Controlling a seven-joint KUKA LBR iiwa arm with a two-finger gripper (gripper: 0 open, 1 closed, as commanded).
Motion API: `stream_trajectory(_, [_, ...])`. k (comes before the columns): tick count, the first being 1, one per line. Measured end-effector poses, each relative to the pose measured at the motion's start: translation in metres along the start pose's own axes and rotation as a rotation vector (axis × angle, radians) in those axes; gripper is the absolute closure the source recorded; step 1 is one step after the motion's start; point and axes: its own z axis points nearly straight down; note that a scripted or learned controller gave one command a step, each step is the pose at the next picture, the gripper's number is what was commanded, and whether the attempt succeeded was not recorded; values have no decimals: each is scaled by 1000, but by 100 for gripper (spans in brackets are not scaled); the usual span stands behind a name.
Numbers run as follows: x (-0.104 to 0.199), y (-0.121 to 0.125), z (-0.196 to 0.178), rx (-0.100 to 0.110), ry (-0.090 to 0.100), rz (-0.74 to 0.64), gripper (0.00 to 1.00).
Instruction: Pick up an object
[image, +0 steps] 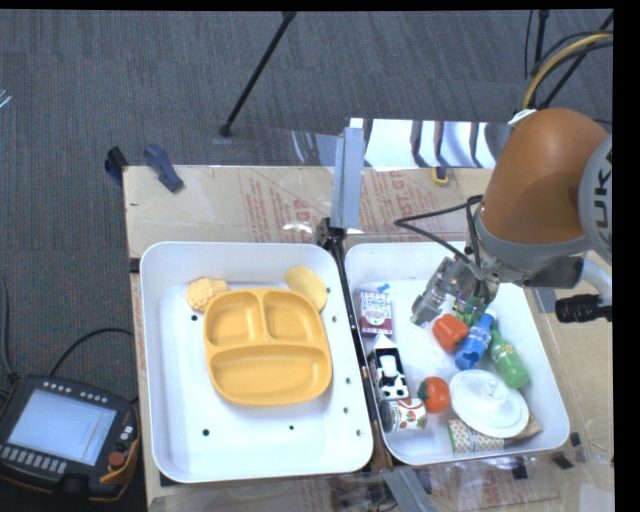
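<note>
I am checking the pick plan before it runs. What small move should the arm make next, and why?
Probably a short descent: the gripper hangs in the right bin right beside the orange piece and blue bottle, with nothing seen between its fingers.

End effector (447, 296) over right bin (553, 377)

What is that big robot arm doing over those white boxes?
The robot arm's gripper hangs over the right bin, which is full of small toys. It is close to an orange toy and a blue bottle, beside a green bottle. Nothing can be seen lifted up. The left bin holds a yellow divided tray with two little yellow food toys next to it.
</note>
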Motion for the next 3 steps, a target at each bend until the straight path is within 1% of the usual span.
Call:
stream_trajectory(1, [-21, -80, 116, 8, 21, -101, 100])
stream_trajectory(2, [3, -51, 112, 7, 12, 151, 100])
stream_trajectory(3, [-9, 9, -3, 0, 0, 211, 100])
